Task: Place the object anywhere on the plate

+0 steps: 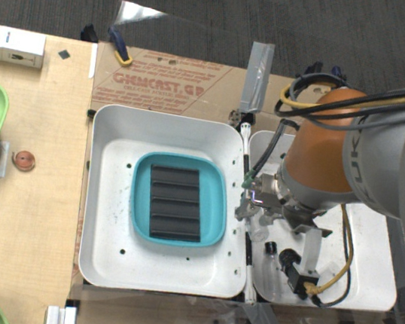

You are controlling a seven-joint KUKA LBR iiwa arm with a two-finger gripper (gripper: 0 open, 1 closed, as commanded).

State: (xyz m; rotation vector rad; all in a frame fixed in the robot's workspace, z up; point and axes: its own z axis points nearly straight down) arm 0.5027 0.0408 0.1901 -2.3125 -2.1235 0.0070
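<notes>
Camera view: dark ridged object point(175, 203) lies on teal plate point(145, 186), left bin point(98, 240). Gripper point(282, 235) over right bin point(365, 290); finger state indeterminate.

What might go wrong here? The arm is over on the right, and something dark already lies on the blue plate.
The arm hides whatever lies beneath it in the right bin, so a grab there could miss unnoticed. The dark ridged block already covers most of the plate, so little bare surface remains. Loose yellow cables hang near the bin and might snag.
</notes>
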